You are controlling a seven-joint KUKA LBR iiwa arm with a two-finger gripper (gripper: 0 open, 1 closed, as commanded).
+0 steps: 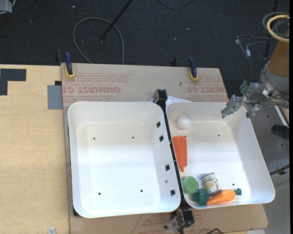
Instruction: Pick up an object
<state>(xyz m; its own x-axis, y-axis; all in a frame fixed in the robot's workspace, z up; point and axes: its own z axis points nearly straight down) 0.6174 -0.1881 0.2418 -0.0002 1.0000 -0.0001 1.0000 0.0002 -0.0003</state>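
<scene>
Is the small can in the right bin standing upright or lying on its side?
Lying on its side, I think: the small can shows its label along its length beside the green disc in the right bin.

The arm is cut off by the right edge, only its wrist end showing. The gripper is small and blurred. Well below it, the small can has a label too tiny to read
</scene>
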